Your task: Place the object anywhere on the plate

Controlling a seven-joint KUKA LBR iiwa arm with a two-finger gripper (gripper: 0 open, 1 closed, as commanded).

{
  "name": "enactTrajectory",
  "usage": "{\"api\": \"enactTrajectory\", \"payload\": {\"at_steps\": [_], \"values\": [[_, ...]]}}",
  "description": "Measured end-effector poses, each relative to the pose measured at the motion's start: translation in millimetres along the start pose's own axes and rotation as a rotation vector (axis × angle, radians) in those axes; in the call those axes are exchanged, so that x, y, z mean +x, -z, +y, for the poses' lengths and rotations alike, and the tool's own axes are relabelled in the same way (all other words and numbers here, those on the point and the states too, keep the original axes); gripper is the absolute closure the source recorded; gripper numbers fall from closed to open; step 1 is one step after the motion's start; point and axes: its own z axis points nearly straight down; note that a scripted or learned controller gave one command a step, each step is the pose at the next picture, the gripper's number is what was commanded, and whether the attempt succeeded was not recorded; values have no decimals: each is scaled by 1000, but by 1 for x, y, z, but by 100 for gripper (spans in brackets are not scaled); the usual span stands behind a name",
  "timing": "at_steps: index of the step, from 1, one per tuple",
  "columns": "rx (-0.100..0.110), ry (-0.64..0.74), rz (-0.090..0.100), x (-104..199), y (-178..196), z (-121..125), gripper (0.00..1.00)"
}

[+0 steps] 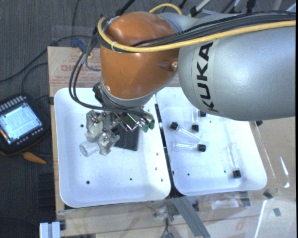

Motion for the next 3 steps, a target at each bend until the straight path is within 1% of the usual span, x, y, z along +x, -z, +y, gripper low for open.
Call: {"api": "enactTrajectory", "payload": {"at_steps": [1, 2, 3], "values": [[-1, 1, 0, 0, 0, 0, 0], [-3, 0, -4, -1, 10, 1, 100], [1, -10, -2, -23, 72, -20, 100]]}}
